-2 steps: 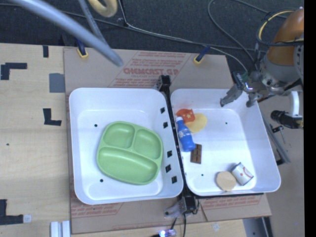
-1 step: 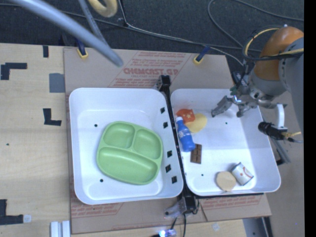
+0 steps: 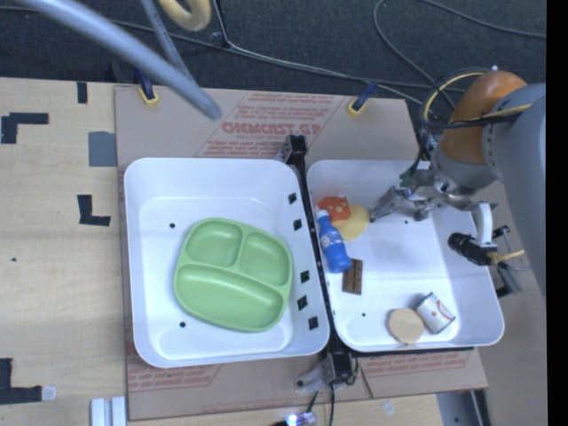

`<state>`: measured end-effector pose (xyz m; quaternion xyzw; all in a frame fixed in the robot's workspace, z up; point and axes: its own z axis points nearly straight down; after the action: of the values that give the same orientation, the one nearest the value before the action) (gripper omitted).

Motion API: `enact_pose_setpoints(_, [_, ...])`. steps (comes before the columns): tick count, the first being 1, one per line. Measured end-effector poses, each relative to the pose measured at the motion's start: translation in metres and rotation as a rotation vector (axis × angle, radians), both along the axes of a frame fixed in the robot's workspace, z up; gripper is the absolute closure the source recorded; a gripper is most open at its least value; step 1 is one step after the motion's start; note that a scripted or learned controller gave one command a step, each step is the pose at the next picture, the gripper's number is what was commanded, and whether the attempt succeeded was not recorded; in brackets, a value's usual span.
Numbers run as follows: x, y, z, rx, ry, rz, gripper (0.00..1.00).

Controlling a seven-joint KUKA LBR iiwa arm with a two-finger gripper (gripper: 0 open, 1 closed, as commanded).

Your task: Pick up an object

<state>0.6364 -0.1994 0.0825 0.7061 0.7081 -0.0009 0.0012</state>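
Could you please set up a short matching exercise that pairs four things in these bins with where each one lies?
Things:
1. green plate
2. blue bottle
3. brown block
4. gripper

Places:
A. above the right bin's far part, beside the yellow piece
B. in the left bin
C. along the right bin's left wall, just below the red piece
D. just below and to the right of the bottle

Pairs: 1-B, 2-C, 3-D, 4-A
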Motion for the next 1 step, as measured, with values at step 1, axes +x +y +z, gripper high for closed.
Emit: enact_pose_setpoints(1, [0.0017,-0.0007,0.0147,-0.003,-0.005,0.001,1.00])
